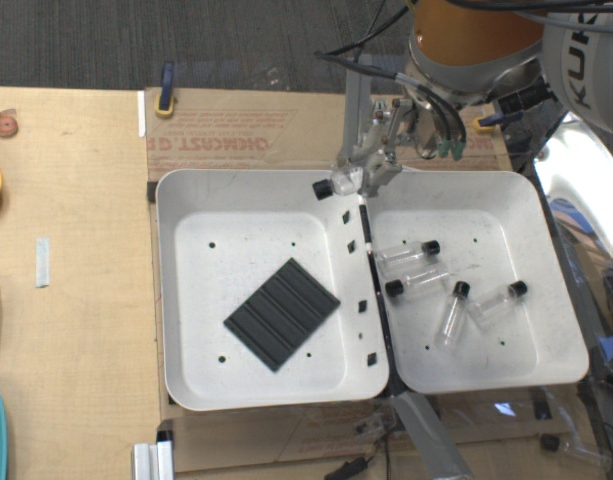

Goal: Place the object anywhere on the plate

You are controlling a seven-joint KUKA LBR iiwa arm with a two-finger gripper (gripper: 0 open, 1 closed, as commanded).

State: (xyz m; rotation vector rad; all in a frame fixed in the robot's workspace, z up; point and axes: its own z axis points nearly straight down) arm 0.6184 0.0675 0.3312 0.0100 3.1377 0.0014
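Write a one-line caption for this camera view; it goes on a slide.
Gripper holds a clear vial above the bins' far edge; dark ridged plate in the left bin, four vials in the right.

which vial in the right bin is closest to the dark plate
The vial with its black cap at the bin's left wall, below the topmost vial; the other two lie further right of the plate.

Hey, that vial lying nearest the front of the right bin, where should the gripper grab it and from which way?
Probably the middle of the clear vial, from straight above, with the fingers closing across its narrow body. It lies flat, black cap pointing toward the back of the right bin, and another vial lies close on the right.
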